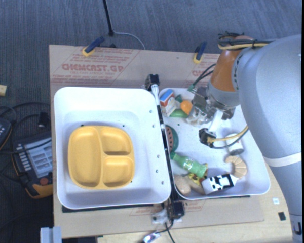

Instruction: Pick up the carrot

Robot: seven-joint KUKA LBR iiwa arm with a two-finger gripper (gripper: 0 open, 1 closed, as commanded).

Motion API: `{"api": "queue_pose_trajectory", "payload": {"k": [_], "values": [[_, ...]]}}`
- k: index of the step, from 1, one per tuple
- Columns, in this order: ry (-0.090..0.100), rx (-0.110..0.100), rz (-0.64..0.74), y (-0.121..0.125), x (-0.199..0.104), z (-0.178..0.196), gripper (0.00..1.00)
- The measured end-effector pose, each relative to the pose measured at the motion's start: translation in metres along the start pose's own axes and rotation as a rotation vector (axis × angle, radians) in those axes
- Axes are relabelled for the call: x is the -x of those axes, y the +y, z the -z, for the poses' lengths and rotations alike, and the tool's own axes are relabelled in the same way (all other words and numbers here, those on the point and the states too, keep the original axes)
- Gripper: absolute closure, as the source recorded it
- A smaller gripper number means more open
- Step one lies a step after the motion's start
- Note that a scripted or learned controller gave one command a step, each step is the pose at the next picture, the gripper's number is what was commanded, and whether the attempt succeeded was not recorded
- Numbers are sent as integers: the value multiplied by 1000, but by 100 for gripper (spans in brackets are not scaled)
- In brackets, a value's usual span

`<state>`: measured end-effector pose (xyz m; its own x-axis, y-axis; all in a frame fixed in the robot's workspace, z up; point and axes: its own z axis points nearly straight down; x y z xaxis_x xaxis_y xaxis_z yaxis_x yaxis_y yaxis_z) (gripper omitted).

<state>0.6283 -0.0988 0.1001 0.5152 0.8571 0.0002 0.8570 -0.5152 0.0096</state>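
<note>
The carrot (186, 107), orange with a green end, lies at the far left of the right bin (258, 184), just left of the hand (201, 110). Whether the hand is wide or narrow cannot be told. The bench (91, 67) board reads "CHEMCAST GP". A yellow divided tray (101, 156) sits in the left bin (106, 97).

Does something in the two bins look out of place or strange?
Nothing is spilled or broken. The small toys lie jumbled in the right white bin, and the yellow three-compartment plastic tray sits flat in the left white bin.
</note>
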Motion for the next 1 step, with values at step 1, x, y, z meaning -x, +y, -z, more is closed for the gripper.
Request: {"api": "queue_pose_trajectory", "payload": {"k": [1], "values": [[0, -11, 289, -48, -96, 84, 100]]}}
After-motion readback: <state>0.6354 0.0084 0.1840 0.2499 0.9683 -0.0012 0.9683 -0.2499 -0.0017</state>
